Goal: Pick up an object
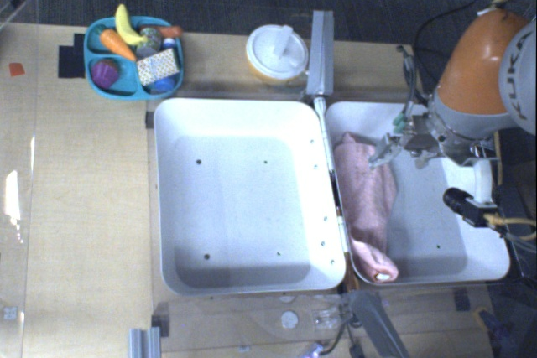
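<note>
Claw (388, 148) sits over the right bin (470, 264), fingers apparently spread, tips low at the upper edge of the pink cloth (367, 201), nothing visibly pinched. Cloth runs from just left of the claw down along the bin's left wall. Left bin (243, 189) lies further left of it.

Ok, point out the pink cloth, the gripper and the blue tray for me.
pink cloth (366, 193), camera view, on the middle of the fabric in the right bin.
gripper (386, 152), camera view, at its tips, over the cloth's upper end.
blue tray (91, 85), camera view, on its lower left rim.
</note>
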`<state>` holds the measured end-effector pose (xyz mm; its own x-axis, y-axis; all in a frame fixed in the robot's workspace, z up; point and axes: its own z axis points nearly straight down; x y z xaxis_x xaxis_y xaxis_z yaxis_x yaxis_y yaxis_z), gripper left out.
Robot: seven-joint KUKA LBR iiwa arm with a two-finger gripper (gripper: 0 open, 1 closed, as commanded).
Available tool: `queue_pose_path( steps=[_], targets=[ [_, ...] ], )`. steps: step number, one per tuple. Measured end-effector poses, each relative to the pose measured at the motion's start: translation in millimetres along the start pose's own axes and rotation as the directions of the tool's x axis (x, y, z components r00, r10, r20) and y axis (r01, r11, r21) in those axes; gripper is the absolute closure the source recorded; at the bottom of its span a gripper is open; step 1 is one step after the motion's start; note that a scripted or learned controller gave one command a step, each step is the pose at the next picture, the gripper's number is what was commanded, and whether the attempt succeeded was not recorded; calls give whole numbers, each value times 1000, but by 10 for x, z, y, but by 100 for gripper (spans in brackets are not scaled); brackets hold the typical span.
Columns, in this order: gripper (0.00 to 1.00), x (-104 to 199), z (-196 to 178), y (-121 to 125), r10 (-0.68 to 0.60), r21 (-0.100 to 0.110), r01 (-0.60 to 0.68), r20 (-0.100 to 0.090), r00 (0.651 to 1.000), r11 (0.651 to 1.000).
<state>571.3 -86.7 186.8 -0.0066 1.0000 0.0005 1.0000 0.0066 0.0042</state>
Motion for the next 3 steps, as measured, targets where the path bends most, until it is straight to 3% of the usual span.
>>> queue_pose_path(
  steps=[1, 2, 3],
  targets=[
    [0, -196, 900, 328, -89, -7, 89, 2, 996, 996],
    [0, -328, 941, -235, -180, -16, 180, 6, 984, 983],
    [100, -303, 815, -197, -184, -25, 184, 6, 983, 983]
  ],
)
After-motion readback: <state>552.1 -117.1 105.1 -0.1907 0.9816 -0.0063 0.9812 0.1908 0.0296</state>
